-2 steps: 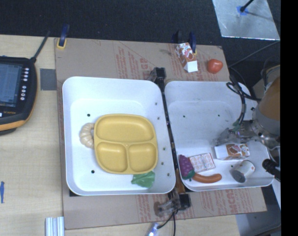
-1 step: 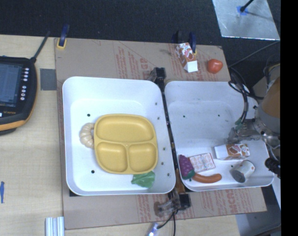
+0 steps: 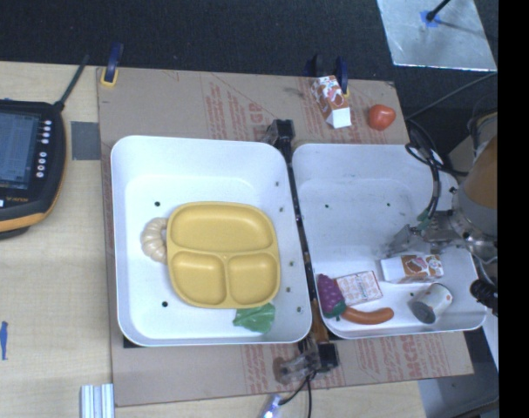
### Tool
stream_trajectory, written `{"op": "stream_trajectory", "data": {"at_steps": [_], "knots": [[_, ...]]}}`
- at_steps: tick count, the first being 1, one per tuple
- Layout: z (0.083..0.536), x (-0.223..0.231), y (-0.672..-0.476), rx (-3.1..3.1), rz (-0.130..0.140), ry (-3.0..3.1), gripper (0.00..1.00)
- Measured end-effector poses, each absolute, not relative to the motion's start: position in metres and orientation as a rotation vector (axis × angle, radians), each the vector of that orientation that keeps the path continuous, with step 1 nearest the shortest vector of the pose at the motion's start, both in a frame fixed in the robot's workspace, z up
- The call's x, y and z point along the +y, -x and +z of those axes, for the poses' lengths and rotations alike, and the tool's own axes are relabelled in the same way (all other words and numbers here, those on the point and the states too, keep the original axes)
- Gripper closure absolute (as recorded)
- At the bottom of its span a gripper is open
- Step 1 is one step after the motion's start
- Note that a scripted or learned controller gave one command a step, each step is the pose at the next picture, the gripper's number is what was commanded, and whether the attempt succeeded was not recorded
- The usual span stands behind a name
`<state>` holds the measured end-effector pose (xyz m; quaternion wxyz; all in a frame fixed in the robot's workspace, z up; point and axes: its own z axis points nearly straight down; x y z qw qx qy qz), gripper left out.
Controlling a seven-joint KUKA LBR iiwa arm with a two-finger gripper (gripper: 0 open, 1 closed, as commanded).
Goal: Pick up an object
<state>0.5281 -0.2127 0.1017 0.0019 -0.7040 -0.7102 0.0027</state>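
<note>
Two shallow white bins sit side by side on the surface, and I log their contents as follows. The left bin carries a yellow divided tray with three compartments, a pale ridged item touching its left edge, and a green leafy piece at its lower right corner.

The right bin holds the loose objects along its lower part: a small flat carton, white with an orange-brown printed panel, lying on its side at the right; a grey and white cup tipped over just below it; a red-orange sausage near the lower wall; a printed card just above the sausage; and a purple grape cluster at the card's left.

The gripper is at the right of the frame, just above the carton. I cannot tell from here how it stands, nor whether it touches the carton.

Beyond the bins, toward the upper right, a small box and a red tomato rest on cardboard.
</note>
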Motion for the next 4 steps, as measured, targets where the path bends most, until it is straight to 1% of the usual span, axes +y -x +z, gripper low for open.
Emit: {"op": "stream_trajectory", "data": {"at_steps": [1,2,3,4], "knots": [[0.091,-0.208,-0.511,-2.226,0.004,2.213,0.00],[0.102,-0.210,-0.511,-2.229,0.008,2.209,1.00],[0.102,-0.209,-0.511,-2.229,0.008,2.209,0.00],[0.092,-0.212,-0.519,-2.228,0.003,2.216,0.00]]}}
